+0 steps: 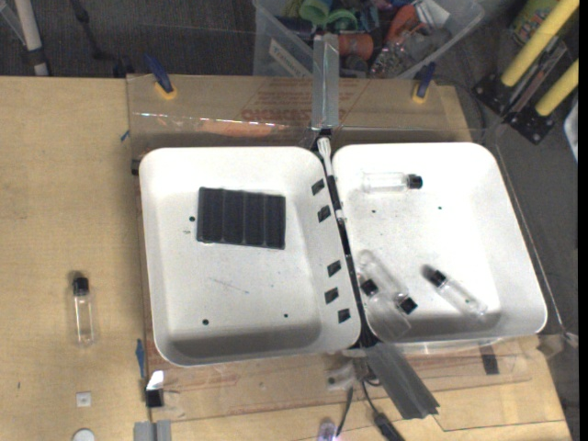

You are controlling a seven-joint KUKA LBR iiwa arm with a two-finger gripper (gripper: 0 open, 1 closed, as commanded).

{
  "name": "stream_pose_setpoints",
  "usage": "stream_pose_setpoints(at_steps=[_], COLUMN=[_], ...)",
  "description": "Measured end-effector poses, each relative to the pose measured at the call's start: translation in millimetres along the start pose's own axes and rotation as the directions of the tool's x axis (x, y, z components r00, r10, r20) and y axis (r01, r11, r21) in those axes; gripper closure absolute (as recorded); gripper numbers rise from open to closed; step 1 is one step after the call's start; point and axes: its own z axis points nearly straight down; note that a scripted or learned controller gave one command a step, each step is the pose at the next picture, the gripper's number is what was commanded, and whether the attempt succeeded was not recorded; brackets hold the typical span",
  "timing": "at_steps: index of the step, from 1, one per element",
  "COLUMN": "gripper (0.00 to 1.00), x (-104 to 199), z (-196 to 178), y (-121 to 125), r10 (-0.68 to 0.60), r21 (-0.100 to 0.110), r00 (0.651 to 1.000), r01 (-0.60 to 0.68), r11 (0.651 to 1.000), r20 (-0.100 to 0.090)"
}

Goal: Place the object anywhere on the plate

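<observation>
White plastic, shallow and round-cornered, makes up the two bins I see from the overhead camera, set side by side on a pale wooden bench (55, 182).

The left bin (175, 324) holds a black ribbed rectangular plate (242, 218), lying flat in its far half, a little left of the bin's middle. Nothing rests on the plate.

The right bin (478, 177) holds the task's objects, which are small clear glass vials with black caps, all lying on their sides:
- The far vial (386, 183) lies toward the back of the bin, its cap pointing right.
- The near-right vial (452, 288) lies slantwise in the near half, its cap toward the far left.
- A pair of vials (386, 290) lies close together beside the divider in the near left corner. I cannot make out whether they touch.

A row of small black tabs (331, 246) runs along the seam between the bins.

One more clear vial (83, 309) lies on the bare bench, well left of the left bin, with its black cap at the far end.

Beyond the bench stands a clear plastic tub of colourful odds and ends (367, 12), with yellow foam tubes (551, 26) at the far right.

I cannot tell the state of the claw.
</observation>
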Motion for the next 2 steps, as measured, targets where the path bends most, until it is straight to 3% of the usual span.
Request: stream_pose_setpoints(at_steps=[1,2], gripper=[1.00,1.00], x=[-1,-1], z=[0,32], y=[4,5], r10=[-0.150,0.000], r21=[0.000,0.000], r00=[0.989,1.000], r01=[0.150,0.000], r11=[0.989,1.000], r20=[0.001,0.000])
